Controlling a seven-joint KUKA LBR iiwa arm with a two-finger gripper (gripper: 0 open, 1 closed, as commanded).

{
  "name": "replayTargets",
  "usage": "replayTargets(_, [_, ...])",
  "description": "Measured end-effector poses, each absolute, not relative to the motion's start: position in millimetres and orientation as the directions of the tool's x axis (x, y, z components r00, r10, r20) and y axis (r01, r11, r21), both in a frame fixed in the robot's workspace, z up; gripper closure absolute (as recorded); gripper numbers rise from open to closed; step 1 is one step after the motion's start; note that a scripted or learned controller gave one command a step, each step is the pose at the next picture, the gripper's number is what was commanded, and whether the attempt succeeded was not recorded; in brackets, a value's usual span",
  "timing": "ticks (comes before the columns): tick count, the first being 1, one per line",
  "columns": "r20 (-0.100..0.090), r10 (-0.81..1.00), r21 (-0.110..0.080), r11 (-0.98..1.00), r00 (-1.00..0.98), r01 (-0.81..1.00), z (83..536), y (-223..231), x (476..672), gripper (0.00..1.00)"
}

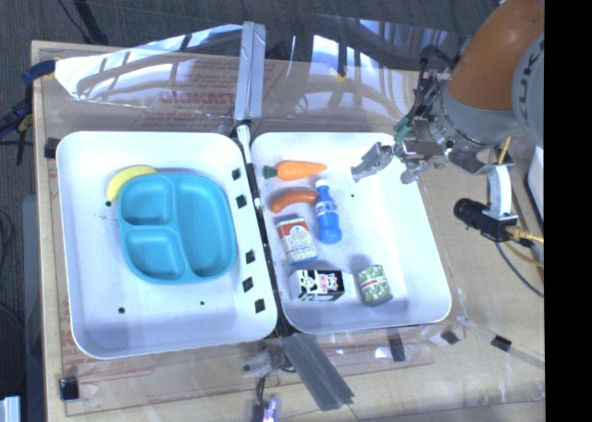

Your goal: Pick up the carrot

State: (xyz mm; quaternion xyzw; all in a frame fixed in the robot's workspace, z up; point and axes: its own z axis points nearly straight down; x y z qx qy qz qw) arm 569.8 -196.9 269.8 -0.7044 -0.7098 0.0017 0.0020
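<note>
From the camera view you look down on two white bins side by side on the bench. The left bin (pixel 83 300) holds a blue tray (pixel 176 226) with three compartments, lying a little left of the bin's middle. A banana (pixel 129 178) pokes out from under the tray's far left corner, touching it.

In the right bin (pixel 416 254) you find the carrot (pixel 298 170) at the far left corner, lying on its side with the green stub toward the divider and the tip pointing right. Just near of it lies a sausage (pixel 292 199), roughly parallel, close to the carrot but apart from it. A blue bottle (pixel 326 212) with a white cap lies right of the sausage, its cap end close to the carrot's tip. Nearer you, a small red-and-white can (pixel 297 239) lies by the divider, then a black-and-white carton (pixel 320 284), with a green can (pixel 374 284) to its right, near the bin's near rim.

The arm (pixel 490 68) comes in from the right, its orange band high at the far right corner. The gripper (pixel 388 163) hangs over the far right part of the right bin, well right of the carrot and apart from everything in the bin. You see its jaws spread, one finger (pixel 370 163) reaching left toward the carrot's side, and nothing sits between them.
</note>
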Motion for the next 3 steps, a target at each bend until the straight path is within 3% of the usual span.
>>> replayTargets(1, [0.002, 0.965, -0.004, 0.264, -0.264, 0.965, 139.1, -174.2, 622.8, 0.0])
replayTargets(2, [-0.012, 0.776, 0.006, 0.631, -0.631, 0.776, 101.8, -142.5, 660.8, 0.0])
replayTargets(3, [-0.02, 0.772, 0.013, 0.636, -0.636, 0.772, 116.3, -141.4, 664.2, 1.0])
